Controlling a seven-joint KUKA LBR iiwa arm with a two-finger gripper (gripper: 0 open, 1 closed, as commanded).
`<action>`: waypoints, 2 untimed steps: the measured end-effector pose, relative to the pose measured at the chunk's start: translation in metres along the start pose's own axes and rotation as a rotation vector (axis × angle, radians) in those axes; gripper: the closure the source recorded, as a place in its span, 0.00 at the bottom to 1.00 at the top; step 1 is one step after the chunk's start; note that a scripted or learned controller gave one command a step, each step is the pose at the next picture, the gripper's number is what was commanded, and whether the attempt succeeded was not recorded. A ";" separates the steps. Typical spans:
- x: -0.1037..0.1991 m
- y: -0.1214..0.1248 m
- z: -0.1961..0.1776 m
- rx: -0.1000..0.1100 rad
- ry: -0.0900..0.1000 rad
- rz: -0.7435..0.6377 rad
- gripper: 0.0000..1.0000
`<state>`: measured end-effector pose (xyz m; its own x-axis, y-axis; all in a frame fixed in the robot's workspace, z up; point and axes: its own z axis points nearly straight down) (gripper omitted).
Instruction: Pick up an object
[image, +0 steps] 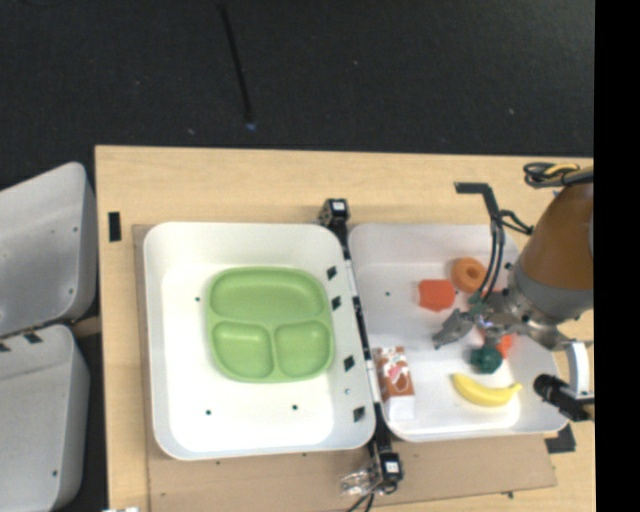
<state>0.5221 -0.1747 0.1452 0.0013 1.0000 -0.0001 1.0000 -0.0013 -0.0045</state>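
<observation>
In the right bin (400, 250) lie a red block (436, 293), an orange ring (467, 273), a yellow banana (484, 390), a dark green object (486, 358) and a small snack packet (396, 372). My gripper (458, 328) hangs low over the bin's middle right, just below the red block and left of the green object. A small red piece (505, 344) peeks out beside the wrist. The arm's orange band (560, 240) covers the bin's right part. Nothing shows in the gripper's grasp.
The left bin (170, 400) holds a green divided plate (270, 322). Black clips (352, 340) run along the wall between the two bins. A cable (492, 215) curves over the right bin's far edge. Grey panels (40, 300) stand to the bench's left.
</observation>
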 end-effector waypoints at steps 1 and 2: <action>-0.001 0.000 0.047 -0.002 -0.001 0.000 0.00; -0.002 0.001 0.034 -0.008 -0.001 0.005 1.00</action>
<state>0.5230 -0.1767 0.1114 0.0066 1.0000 -0.0014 1.0000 -0.0066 0.0033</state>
